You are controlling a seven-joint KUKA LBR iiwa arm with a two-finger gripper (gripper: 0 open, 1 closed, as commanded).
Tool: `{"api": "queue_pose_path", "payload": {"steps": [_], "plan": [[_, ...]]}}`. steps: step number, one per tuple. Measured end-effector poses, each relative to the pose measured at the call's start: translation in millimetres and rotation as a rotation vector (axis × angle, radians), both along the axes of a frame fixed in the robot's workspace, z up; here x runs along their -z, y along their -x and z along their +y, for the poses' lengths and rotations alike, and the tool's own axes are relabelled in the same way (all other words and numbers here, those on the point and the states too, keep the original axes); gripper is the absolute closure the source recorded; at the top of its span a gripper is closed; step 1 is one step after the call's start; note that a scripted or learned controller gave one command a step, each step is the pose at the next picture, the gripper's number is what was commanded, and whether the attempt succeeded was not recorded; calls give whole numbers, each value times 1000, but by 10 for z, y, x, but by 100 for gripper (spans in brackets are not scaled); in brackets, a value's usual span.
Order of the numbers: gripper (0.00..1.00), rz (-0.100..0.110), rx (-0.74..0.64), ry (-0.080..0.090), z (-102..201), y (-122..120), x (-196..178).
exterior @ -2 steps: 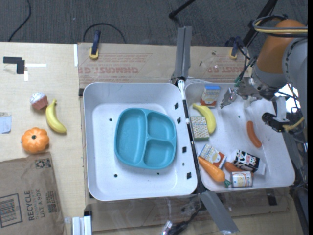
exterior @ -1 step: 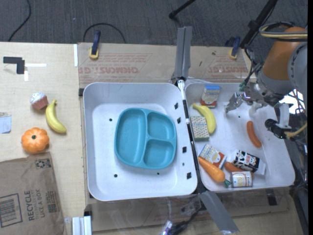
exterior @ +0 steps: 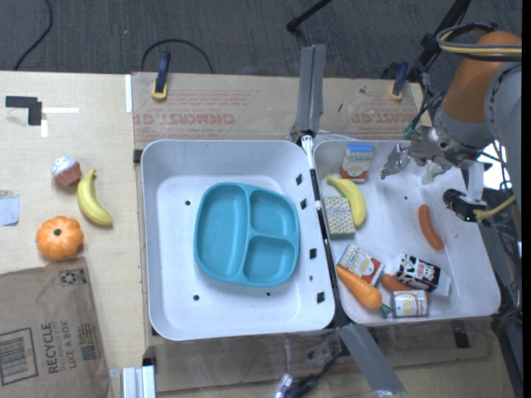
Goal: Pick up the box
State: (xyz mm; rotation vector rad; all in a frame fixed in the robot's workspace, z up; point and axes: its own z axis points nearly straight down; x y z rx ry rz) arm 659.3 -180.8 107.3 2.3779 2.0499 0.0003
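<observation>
Three small boxes lie in the right bin [exterior: 485, 288]. A blue-topped box with a red label [exterior: 358, 162] sits at the far edge. A pale speckled box [exterior: 338, 216] rests by the left wall. An orange and white box [exterior: 359, 264] lies nearer the front. My gripper [exterior: 411, 162] hangs over the far right part of this bin, to the right of the blue-topped box and apart from it. Nothing shows in its grasp.
The right bin also holds a banana [exterior: 350, 197], a sausage [exterior: 430, 226], a carrot [exterior: 358, 287], a cow-print carton [exterior: 417, 272] and a can [exterior: 409, 303]. The left bin [exterior: 166, 255] bears a blue divided plate [exterior: 246, 235]. A banana, pumpkin and cupcake lie on the bench at left.
</observation>
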Motion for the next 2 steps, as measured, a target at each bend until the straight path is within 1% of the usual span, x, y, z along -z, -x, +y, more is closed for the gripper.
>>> {"api": "queue_pose_path", "payload": {"steps": [1, 2], "plan": [[0, 2, 31, -1, 295, 2, 150], [0, 2, 30, -1, 294, 2, 149]]}}
